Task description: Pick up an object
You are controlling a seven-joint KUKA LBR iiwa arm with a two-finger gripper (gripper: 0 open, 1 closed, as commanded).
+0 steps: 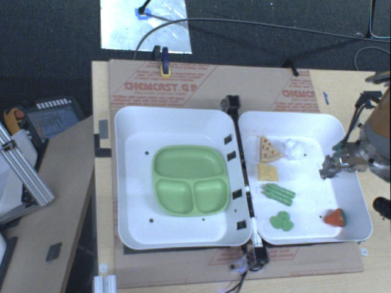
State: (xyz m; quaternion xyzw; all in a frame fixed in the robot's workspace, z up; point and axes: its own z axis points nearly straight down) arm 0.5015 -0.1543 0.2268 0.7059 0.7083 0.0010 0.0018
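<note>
the gripper [327,168] hangs low at the right bin's [317,124] far edge; i cannot tell how its jaws stand. the strawberry [334,217] lies nearest, loose on the floor, so likely the easiest pick.

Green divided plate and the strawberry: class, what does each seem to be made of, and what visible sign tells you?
Green divided plate: probably moulded plastic, matte, judging by its uniform colour and smooth rounded compartment edges. Strawberry: likely a plastic or rubber toy, given its flat, even red; too small to be sure.
</note>
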